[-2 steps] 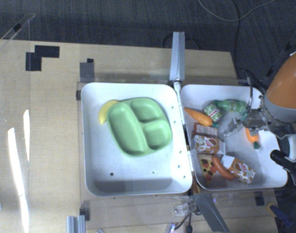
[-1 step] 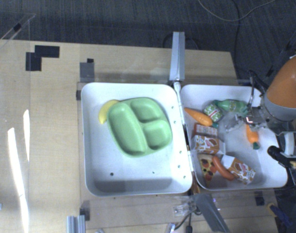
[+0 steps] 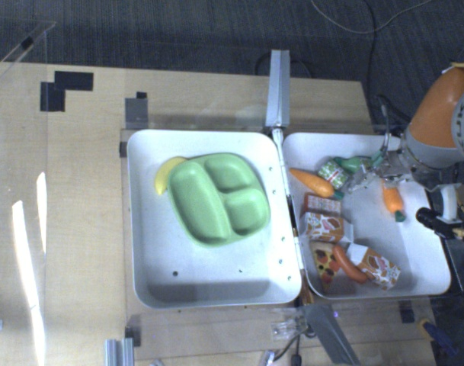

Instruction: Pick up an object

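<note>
Because the camera view looks down at a slant on both bins, the split of the load is plain: the left bin [image 3: 144, 204] carries a green sectioned tray [image 3: 216, 197], turned upside down, with a yellow piece [image 3: 164, 175] peeping from under its upper-left corner, most likely a toy banana pinned beneath it. The right bin [image 3: 426, 269] holds the clutter from which a pick would come. An orange carrot [image 3: 312, 181] lies near the divider, a green-and-white packet [image 3: 336, 171] just beside it, two small printed cartons [image 3: 323, 216] below, and a red sausage-like piece [image 3: 347, 264] next to a wrapped snack [image 3: 380, 267] toward the near wall. A second small carrot [image 3: 393, 200] lies apart from the others, in the open middle-right of the bin.

The arm [image 3: 441, 124] leans in from the right over the far corner of this bin, and its gripper [image 3: 376, 170] hangs low between the packet and the small carrot. Whether it is apart or together cannot be told; the metal parts blur against the bin floor. Nothing is seen clamped in it. Judging by its position, the packet or the small carrot is the likely target, and the packet's crowding against the first carrot could spoil a clean grasp.
</note>
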